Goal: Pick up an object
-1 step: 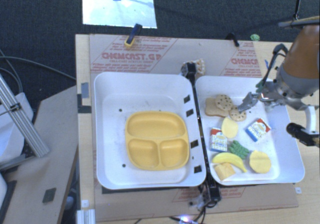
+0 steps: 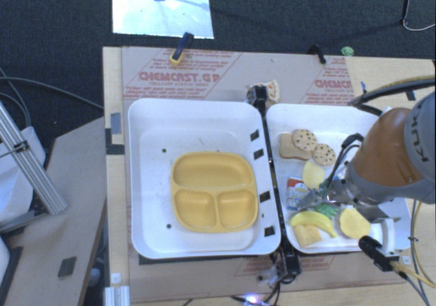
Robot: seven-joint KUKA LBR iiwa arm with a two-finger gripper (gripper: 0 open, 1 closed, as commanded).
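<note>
The right bin (image 2: 340,117) holds toy food. Two chocolate-chip cookies (image 2: 304,140) lie at its far left beside a tan bread slice (image 2: 290,150). A pale yellow round piece (image 2: 313,174) sits below them. A banana (image 2: 314,221), a yellow chip-like piece (image 2: 354,223), a green piece (image 2: 330,210) and a tan fries piece (image 2: 306,235) lie along the near side. My gripper (image 2: 312,197) is low in this bin, over a small red and blue packet (image 2: 296,191) and just above the banana. The arm's wrist hides part of the bin's right side.
The left bin (image 2: 157,161) carries a yellow divided plate (image 2: 214,192) in its middle. A black divider (image 2: 267,161) runs between the bins. Cardboard (image 2: 204,76) lies behind them, with a small blue and yellow tool (image 2: 181,48) on it. The grey-orange arm (image 2: 392,155) covers the right bin's right part.
</note>
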